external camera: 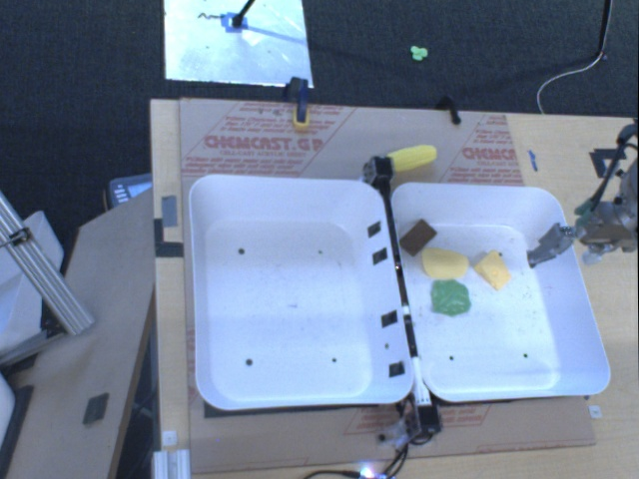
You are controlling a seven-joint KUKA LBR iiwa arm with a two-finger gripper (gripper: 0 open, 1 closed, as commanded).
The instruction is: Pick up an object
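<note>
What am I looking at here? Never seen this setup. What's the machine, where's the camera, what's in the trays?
This is one picture from a fixed camera above a bench, looking down at a slant. Two shallow white trays sit side by side: the left tray and the right tray. The machine is a robot arm reaching in from the right edge; its claw hangs over the right tray's right side. Nothing is visibly between its fingers.

In the right tray lie four small things: a brown block, a yellow lump, a yellow wedge and a green blob. A yellow-handled tool lies on the board behind the trays. The job is to pick up one object.
</note>
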